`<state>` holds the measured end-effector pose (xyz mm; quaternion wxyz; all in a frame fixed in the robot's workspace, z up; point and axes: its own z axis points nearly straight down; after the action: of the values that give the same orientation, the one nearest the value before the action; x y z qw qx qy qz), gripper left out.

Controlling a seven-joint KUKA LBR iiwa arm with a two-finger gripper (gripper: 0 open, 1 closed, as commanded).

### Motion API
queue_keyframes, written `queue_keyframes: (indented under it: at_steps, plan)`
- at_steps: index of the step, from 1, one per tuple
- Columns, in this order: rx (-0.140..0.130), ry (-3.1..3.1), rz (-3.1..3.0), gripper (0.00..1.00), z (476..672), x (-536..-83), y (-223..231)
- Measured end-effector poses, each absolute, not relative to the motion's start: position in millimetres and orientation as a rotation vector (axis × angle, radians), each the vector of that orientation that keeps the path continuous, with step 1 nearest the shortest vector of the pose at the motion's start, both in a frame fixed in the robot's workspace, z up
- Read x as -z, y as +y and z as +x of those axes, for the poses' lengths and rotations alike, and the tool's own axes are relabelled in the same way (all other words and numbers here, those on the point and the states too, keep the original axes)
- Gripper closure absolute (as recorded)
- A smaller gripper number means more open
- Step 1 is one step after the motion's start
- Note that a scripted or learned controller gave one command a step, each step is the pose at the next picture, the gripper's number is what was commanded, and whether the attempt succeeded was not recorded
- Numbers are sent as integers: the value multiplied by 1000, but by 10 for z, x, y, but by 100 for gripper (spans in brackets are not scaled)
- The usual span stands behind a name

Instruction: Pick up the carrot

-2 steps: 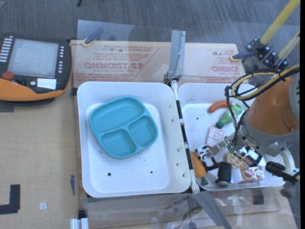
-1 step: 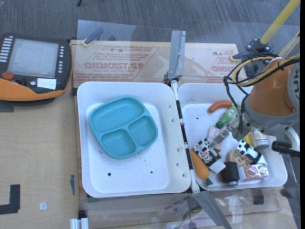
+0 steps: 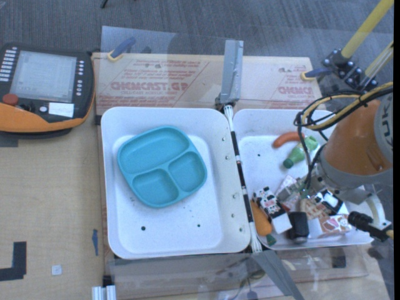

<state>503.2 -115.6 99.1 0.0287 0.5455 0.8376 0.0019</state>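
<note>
The carrot [image 3: 260,216], orange with a green tip, lies along the left wall of the right bin [image 3: 250,130], near its front corner. A small black-and-white toy [image 3: 269,202] touches its right side. My gripper [image 3: 307,194] hangs below the orange wrist band [image 3: 357,141], low over a cluster of small items in the front middle of the right bin. It sits roughly a hand's width to the right of the carrot and is not touching it.
A blue divided plate [image 3: 162,166] rests in the left bin [image 3: 119,230]. The right bin also holds an orange-red sausage shape [image 3: 286,139], green pieces [image 3: 295,157], a white block [image 3: 281,221], a black cylinder [image 3: 299,225] and printed cards [image 3: 334,224]. A teach pendant [image 3: 44,89] sits far left.
</note>
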Motion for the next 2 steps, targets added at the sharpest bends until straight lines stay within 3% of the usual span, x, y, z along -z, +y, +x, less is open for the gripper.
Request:
queue_keyframes:
  at_steps: [1,2]
  plan:
    - [-3,2874,1223,0,5679,-929,-1094]
    - [-2,2778,1459,0,5568,-1850,-898]
